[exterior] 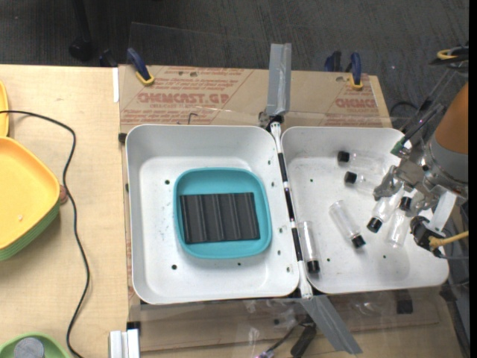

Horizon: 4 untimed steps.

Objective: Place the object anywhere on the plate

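Camera view looks down on two white bins side by side on the table. The left bin point(141, 222) carries a teal plate point(221, 213) with a dark ribbed middle. The right bin point(313, 155) holds several small clear vials with black caps, scattered: one lies along the bin's left wall point(307, 250), one lies slantwise near the middle point(346, 224), two sit further back point(347, 167), and a few cluster at the right.

The hand point(402, 192) is low over that right cluster, at the bin's right side; whether it is wide, narrow or holding anything I cannot tell, since the vials blur with its metal parts.

Judging by looks, each vial is light, stiff and smooth, likely slippery, and apt to roll, being round. A hold across the middle of the barrel, square to its length, seems safest; a pinch near the cap could let it pivot or squirt out. The clear plastic or glass may crack if squeezed hard.
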Each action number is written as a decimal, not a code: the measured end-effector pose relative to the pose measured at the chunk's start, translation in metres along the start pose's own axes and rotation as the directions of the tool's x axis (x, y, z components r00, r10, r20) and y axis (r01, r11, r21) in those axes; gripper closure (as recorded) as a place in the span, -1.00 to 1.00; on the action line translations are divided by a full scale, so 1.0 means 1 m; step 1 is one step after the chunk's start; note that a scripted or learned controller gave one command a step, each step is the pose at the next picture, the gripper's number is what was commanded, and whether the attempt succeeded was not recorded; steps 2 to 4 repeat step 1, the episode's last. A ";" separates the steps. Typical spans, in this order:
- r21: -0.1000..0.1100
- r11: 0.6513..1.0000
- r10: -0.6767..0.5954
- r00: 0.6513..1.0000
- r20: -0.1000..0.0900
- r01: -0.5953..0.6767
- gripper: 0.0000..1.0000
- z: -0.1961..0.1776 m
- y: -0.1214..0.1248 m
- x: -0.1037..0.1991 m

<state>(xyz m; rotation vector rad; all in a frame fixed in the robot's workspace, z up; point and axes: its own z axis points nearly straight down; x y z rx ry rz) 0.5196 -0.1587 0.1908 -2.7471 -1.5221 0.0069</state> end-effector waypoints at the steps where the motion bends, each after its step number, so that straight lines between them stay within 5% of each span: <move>1: 0.000 1.000 0.000 1.000 0.000 0.000 -1.00 0.000 0.000 0.000; 4: 0.000 1.000 0.000 1.000 0.000 0.000 -1.00 0.000 0.000 0.000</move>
